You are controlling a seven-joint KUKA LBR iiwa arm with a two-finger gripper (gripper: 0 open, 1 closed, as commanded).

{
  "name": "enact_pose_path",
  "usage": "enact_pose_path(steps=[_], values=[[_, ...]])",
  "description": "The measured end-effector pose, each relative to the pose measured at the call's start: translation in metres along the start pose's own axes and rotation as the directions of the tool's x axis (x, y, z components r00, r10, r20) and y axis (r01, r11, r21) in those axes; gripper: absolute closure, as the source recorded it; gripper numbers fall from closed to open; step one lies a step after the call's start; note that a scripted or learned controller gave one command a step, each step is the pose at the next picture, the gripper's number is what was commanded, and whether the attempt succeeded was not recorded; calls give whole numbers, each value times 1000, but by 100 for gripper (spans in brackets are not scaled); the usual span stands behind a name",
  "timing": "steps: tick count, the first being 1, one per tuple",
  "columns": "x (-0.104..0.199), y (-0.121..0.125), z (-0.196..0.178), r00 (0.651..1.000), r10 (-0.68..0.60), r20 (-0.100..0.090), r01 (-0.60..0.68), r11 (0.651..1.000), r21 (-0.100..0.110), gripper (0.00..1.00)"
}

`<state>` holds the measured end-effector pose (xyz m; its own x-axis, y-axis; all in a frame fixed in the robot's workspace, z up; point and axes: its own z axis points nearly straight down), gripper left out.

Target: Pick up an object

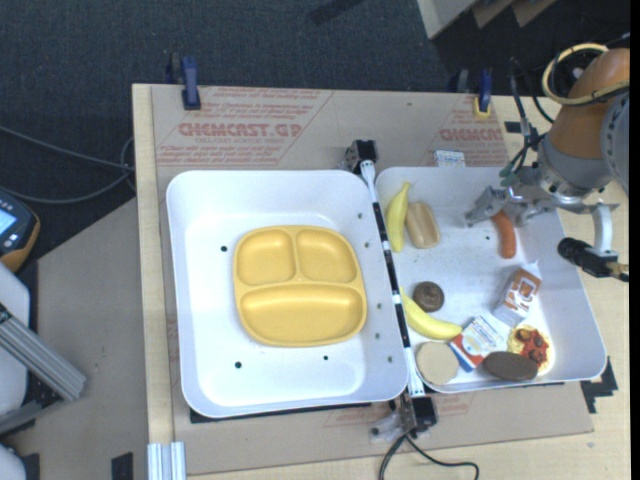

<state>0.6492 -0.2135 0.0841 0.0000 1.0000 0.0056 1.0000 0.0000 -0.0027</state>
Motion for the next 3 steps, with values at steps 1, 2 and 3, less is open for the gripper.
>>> enact_pose_path(steps=[1, 2, 3], values=[[0, 1, -12, 1000, -3, 5, 3, 1000, -4, 100], [77, -32, -3, 1000, -6, 2, 6, 1000, 1, 100], [136, -24, -107, 1000, -8, 5, 8, 1000, -14, 100]])
